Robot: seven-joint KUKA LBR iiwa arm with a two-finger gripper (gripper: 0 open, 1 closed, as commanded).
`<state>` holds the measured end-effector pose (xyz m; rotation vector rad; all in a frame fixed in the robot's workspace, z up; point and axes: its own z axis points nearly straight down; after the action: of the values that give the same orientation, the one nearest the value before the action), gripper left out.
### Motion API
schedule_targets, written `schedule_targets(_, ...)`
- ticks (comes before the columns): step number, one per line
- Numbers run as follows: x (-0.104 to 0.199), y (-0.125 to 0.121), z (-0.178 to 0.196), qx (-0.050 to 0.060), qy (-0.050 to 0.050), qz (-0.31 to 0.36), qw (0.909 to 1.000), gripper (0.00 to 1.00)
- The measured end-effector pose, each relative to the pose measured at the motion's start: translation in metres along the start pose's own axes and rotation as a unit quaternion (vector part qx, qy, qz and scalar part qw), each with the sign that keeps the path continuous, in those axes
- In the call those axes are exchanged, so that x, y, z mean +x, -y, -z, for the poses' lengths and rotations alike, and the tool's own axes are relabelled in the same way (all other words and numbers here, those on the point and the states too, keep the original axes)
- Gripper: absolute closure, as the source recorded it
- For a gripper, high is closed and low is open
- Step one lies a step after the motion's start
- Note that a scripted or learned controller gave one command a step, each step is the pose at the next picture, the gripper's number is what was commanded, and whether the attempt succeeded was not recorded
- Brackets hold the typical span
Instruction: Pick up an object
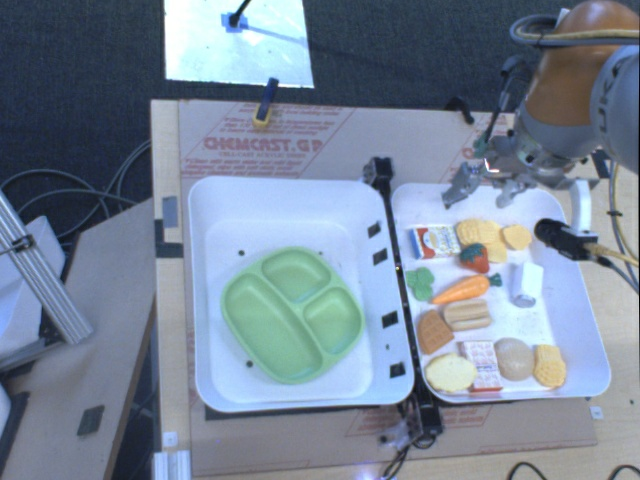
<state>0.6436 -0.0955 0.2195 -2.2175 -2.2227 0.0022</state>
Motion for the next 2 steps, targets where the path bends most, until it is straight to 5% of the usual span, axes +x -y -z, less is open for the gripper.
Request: schedule_targets(2, -0.008, 0.002, -0.123, 0.000, 0.000, -0.001, 1.0000, 0.00)
